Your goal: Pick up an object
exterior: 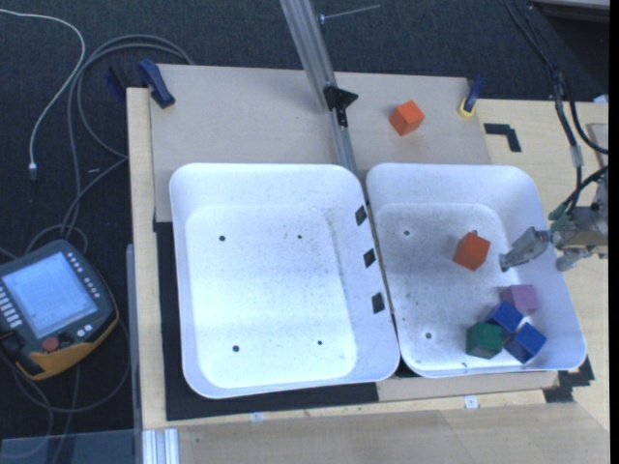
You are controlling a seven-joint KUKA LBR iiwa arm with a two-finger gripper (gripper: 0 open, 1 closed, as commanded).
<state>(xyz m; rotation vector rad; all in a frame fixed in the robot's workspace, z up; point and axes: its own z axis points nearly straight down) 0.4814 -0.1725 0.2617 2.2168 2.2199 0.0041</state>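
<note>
one gripper (pixel 522 249) reaches in from three o'clock, low over the right bin (pixel 542 201), fingers spread, an orange block (pixel 471 250) beside it.

I am looking at two shallow white plastic bins (pixel 266 187) speckled with dark dots, an orange wooden cube (pixel 471 250), a pale purple block (pixel 523 298), two blue cubes (pixel 515 329), a dark green block (pixel 485 339), and another orange cube (pixel 407 117) on the tan bench (pixel 242 114).
</note>
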